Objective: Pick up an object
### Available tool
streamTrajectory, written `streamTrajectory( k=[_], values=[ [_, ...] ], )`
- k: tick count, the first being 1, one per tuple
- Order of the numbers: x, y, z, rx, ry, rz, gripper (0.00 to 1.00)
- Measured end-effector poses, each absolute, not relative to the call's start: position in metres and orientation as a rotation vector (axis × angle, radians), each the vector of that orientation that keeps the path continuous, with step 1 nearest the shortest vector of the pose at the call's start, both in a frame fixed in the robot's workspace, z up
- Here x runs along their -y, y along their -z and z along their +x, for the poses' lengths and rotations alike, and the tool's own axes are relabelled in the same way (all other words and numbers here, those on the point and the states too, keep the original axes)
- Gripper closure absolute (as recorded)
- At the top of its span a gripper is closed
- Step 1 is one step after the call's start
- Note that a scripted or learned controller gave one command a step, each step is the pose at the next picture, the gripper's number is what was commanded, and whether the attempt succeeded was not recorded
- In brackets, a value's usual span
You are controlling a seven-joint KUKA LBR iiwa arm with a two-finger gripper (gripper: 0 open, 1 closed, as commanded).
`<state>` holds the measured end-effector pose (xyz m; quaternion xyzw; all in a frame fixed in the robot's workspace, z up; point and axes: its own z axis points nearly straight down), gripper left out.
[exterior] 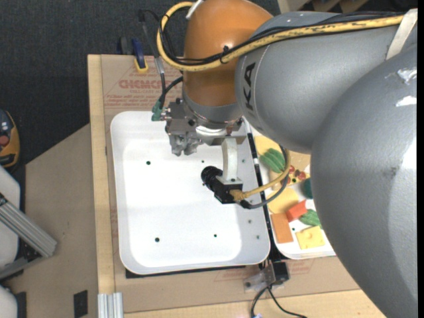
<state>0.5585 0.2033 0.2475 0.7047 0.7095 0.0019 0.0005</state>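
- The candidate things are lying in the right bin. A green piece is toward its far end, and an orange block, a red piece and a yellow block are nearer the front. All are partly tucked under the arm's bulk.
- The orange block is showing most clearly, its long axis running roughly front to back just inside the bin's left wall.
- All of them are sitting to the view's right of the gripper, across the walls dividing the 2 bins — so the coming move, as I judge it, is calling for a sideways shift to the right before any descent.
- The gripper is hanging over the far part of the left bin, above bare white floor; whether it is open or closed I cannot tell.
- The arm is reaching in from the right with the wrist pointing steeply down — its orange band is sitting uppermost over the worktop.
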Motion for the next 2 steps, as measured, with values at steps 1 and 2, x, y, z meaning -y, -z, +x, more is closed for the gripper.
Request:
streamTrajectory(
  k=[1, 2],
  values=[
    [-0.197, -0.304, 0.549, -2.221, -0.008, 2.219, 1.00],
    [-0.219, -0.372, 0.592, -2.222, -0.010, 2.216, 1.00]
  ],
)
